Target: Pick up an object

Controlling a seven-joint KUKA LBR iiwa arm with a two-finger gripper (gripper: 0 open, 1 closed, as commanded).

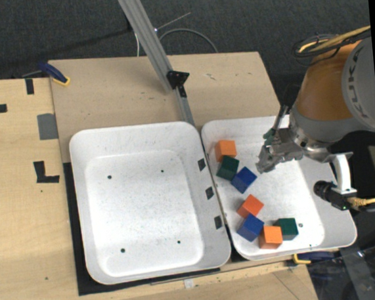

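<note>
A wooden bench (136,91) carries two white bins; the right bin (314,233) holds seven blocks. The arm's gripper (268,161) hovers above it, fingers' spread impossible to tell, nothing visibly between them. The nearest blue block (244,179) lies just left.

Blocks in the right bin (310,187), placed from my gripper (266,162):
- Orange cube (225,149), left and slightly above.
- Dark green cube (228,168), left, touching the orange one.
- Blue cube (244,179), left and just below, tilted, nearest to me.
- Orange cube (251,206), below.
- Blue cube (250,227), further below.
- Orange cube (271,235) beside dark green cube (287,228), furthest below.
</note>
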